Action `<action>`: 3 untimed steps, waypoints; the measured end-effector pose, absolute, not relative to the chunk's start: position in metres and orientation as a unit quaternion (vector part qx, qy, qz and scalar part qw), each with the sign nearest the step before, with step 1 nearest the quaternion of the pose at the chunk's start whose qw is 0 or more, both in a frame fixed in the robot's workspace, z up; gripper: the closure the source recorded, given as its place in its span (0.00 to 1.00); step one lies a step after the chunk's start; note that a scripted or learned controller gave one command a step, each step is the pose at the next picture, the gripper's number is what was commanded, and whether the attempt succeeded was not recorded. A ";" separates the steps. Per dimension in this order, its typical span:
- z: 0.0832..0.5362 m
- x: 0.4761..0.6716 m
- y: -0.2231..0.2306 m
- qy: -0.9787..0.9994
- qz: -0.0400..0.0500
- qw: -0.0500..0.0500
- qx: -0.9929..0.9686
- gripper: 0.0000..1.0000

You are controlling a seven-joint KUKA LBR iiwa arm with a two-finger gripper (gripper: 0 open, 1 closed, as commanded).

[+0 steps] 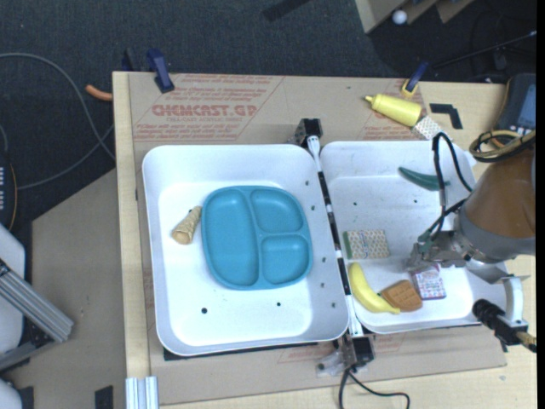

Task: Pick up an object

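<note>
My gripper [423,256] hangs low in the right bin [381,150], near its front right part. Just below it lies a small pink and white packet [429,285], very close to the gripper tip. I cannot tell if they touch. A brown biscuit-like piece [402,296] and a yellow banana [365,290] lie to the packet's left by the front wall. A speckled square pad [367,244] rests left of the gripper. A dark green object [419,177] lies at the bin's back, partly behind a black cable.
The left bin [170,170] holds a blue divided plate [255,235] and a tan cone [186,225] to its left. A yellow bottle [394,107] lies on the bench behind the right bin. The arm's grey body [502,216] covers the right bin's right side.
</note>
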State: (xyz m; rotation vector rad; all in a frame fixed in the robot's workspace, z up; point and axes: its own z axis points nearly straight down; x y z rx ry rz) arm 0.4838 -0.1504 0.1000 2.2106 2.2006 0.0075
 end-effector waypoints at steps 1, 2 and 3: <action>0.100 0.483 -0.150 0.706 0.002 0.010 0.709 0.00; 0.160 0.572 -0.189 0.708 0.000 0.001 0.707 0.00; 0.084 0.645 -0.213 0.708 0.001 -0.002 0.706 0.00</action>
